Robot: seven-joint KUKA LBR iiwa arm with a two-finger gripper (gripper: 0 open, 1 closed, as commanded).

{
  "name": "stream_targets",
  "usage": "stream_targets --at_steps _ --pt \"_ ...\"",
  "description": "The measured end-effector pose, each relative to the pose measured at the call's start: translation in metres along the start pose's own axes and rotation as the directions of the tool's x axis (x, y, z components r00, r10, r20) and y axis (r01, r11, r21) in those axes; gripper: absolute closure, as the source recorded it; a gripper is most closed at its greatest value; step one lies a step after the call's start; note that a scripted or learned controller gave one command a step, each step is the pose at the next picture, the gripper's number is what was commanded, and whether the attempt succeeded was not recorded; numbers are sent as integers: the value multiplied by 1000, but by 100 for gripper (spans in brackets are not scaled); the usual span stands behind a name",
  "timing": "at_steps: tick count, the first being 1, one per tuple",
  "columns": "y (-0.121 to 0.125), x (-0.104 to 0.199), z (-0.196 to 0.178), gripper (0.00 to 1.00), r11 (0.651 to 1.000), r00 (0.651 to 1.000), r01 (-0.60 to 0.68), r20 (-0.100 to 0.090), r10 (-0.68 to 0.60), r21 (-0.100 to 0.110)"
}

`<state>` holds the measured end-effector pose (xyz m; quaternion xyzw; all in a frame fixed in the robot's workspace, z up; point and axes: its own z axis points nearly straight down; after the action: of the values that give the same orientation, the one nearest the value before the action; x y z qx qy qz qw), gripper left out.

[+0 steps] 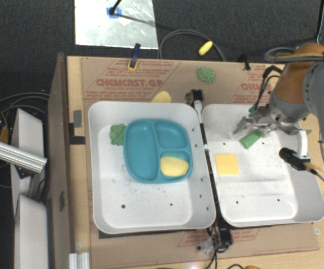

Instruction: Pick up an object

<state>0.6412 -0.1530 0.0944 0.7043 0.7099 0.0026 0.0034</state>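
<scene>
Camera view: the gripper (250, 129) sits over a green block (250, 140); jaw state unreadable; it should center before closing.

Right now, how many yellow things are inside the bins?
2. A lemon-like piece in the blue tray's lower-right compartment, left bin; a flat yellow square in the right bin. The arm may hide more.

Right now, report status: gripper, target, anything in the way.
Gripper low in right bin, over green block; hold unconfirmed. Yellow square lies apart, nearer the divider. Nothing crowding the block.
</scene>
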Motion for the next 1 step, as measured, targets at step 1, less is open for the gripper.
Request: stream_targets --at_steps 1 --pt "-3 -1 -14 100 1000 1000 1 1 -1 3"
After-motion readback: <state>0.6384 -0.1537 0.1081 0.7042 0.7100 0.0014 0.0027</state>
